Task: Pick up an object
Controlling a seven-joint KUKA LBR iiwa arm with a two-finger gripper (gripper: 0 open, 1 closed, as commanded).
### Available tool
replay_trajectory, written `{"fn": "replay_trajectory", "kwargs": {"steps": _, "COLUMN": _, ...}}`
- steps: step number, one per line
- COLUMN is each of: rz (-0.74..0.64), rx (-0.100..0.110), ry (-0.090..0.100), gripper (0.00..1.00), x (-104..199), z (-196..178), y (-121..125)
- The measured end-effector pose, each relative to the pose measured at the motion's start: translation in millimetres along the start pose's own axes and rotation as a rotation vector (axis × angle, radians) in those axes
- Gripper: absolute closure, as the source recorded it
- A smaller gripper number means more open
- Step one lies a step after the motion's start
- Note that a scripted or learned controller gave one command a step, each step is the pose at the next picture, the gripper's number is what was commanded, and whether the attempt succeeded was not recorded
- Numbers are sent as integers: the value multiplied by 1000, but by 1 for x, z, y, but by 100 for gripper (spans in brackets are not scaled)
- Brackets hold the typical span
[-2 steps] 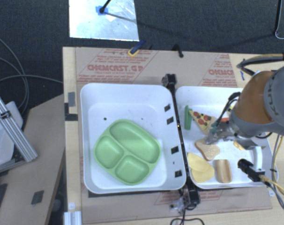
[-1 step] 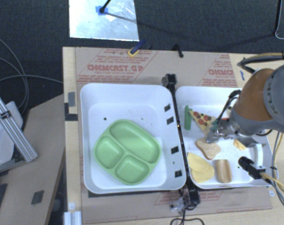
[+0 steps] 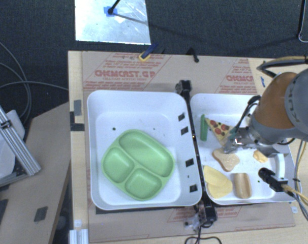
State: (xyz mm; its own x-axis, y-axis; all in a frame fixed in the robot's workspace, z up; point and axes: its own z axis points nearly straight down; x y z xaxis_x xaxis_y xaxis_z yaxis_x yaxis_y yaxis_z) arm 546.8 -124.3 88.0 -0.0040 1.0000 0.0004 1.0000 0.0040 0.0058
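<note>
The right bin (image 3: 245, 99) holds several toy foods. A pizza slice (image 3: 217, 128) lies next to a green stick (image 3: 203, 127) at its left side. A tan toast piece (image 3: 226, 160) sits mid-bin, with a flat yellow piece (image 3: 216, 181) and a tan bread roll (image 3: 241, 185) nearer the front. A small yellow bit (image 3: 259, 156) lies to the right. My gripper (image 3: 234, 143) is down in this bin, just above the toast piece and right of the pizza slice. The wrist hides what is directly under it.
The left bin (image 3: 108, 105) contains a green divided plate (image 3: 137, 162). A black divider with clips (image 3: 192, 141) runs between the bins. Brown cardboard (image 3: 123, 70) lies under both bins, and the arm's bulk covers the right bin's right side.
</note>
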Motion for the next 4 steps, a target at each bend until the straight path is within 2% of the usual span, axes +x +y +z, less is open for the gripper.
{"fn": "replay_trajectory", "kwargs": {"steps": 1, "rz": 4, "rx": -11, "ry": -5, "gripper": 100, "x": 7, "z": -1, "y": -35}}
{"fn": "replay_trajectory", "kwargs": {"steps": 2, "rz": -3, "rx": -10, "ry": -2, "gripper": 100, "x": 24, "z": -129, "y": -31}}
{"fn": "replay_trajectory", "kwargs": {"steps": 3, "rz": 3, "rx": 11, "ry": 1, "gripper": 100, "x": 31, "z": -53, "y": -61}}
{"fn": "replay_trajectory", "kwargs": {"steps": 4, "rz": 4, "rx": -1, "ry": -2, "gripper": 100, "x": 24, "z": 3, "y": -58}}
